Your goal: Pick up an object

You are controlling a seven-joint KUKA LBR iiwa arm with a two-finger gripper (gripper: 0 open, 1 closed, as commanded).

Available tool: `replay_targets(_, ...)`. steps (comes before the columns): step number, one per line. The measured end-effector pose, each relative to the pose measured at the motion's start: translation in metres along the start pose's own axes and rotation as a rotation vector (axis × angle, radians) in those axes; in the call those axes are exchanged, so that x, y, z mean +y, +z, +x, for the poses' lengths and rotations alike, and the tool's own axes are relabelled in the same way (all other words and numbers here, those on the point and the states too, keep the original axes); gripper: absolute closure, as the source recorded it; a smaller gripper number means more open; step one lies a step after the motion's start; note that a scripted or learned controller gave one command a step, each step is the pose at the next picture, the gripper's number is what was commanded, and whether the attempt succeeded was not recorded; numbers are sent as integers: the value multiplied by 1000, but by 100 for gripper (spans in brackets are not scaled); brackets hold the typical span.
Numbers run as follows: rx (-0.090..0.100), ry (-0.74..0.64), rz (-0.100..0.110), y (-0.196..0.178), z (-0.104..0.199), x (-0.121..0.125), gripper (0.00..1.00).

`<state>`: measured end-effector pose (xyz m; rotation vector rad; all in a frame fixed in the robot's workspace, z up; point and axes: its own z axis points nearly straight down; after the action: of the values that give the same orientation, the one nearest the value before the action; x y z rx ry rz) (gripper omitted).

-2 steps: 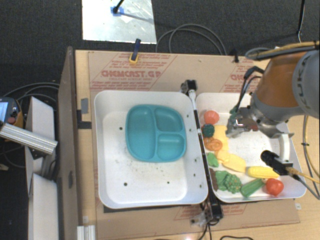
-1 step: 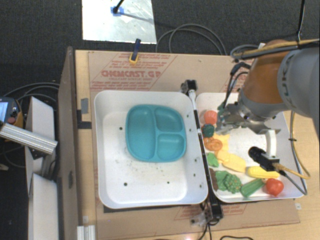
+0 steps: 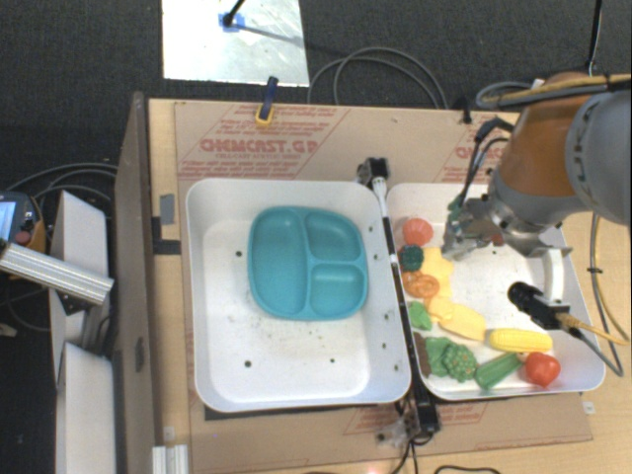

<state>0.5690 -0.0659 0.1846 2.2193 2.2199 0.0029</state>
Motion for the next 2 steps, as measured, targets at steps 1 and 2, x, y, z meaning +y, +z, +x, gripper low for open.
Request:
replay_targets(1,0,-5,3,0,19,-6,100)
replay_targets(2,1,-4,2,0,18,-6,0)
